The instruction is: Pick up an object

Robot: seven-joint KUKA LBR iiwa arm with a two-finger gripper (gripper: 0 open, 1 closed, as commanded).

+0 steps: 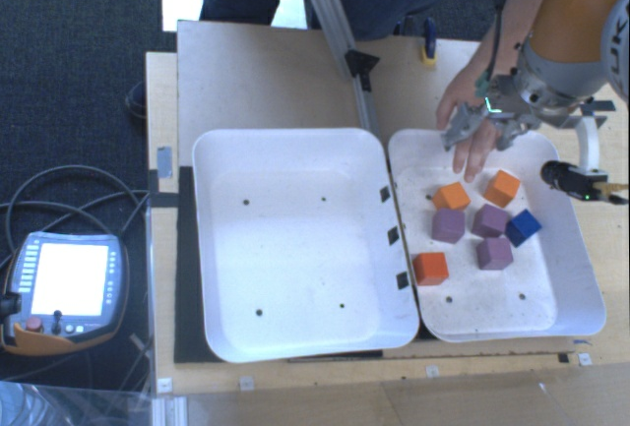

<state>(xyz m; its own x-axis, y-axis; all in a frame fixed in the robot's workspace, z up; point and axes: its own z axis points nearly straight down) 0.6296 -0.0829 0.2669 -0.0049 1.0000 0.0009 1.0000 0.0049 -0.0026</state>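
Note:
Several small cubes lie in the right bin [571, 311]. Three are orange: one [452, 197] near the bin's middle, one [503, 187] to its right, one [430, 268] by the left wall. Three purple cubes [448, 225] [489, 219] [494, 253] sit between them, with a blue cube [523, 226] on the right. My gripper [488, 127] hangs over the far part of this bin, above and behind the cubes. A person's hand [471, 144] reaches in right beside it and partly covers it.
The left bin [295, 247] stands next to the right one, with black clips along their shared wall. A person stands at the far side of the bench. A slanted metal pole [330, 6] crosses the back. A teach pendant [64, 291] lies on the floor at left.

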